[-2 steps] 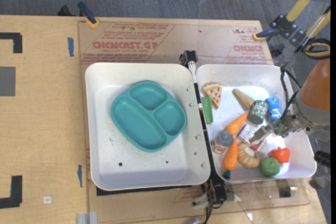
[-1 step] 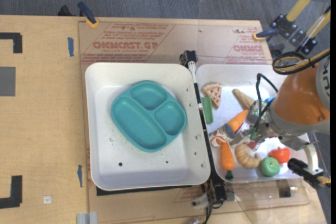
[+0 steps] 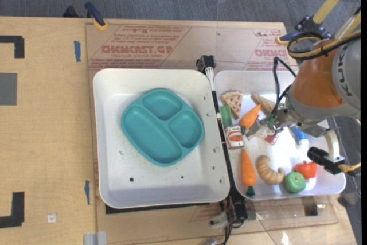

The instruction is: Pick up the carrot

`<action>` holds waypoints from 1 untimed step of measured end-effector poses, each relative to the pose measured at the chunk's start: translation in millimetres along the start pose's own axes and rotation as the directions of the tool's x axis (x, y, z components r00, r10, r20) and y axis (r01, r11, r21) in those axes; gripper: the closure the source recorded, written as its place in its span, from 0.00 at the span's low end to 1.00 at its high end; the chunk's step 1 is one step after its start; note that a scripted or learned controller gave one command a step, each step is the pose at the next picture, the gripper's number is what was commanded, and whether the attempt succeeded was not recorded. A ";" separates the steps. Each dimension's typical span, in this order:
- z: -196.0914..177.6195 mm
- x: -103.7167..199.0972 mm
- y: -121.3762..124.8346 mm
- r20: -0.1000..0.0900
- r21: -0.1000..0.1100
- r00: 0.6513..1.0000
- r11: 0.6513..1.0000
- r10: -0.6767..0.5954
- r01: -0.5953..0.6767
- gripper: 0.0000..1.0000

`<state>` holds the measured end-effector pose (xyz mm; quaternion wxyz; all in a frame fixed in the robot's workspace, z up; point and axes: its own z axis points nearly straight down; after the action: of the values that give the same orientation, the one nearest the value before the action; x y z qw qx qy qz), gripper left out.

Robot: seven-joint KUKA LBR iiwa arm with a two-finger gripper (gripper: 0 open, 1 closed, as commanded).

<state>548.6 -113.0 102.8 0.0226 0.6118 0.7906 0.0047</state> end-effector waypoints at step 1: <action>16.9 -7.8 66.3 -0.017 0.031 0.965 0.965 0.263 -0.262 0.00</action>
<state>615.4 -104.3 88.5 0.0048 0.7113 0.7028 0.0029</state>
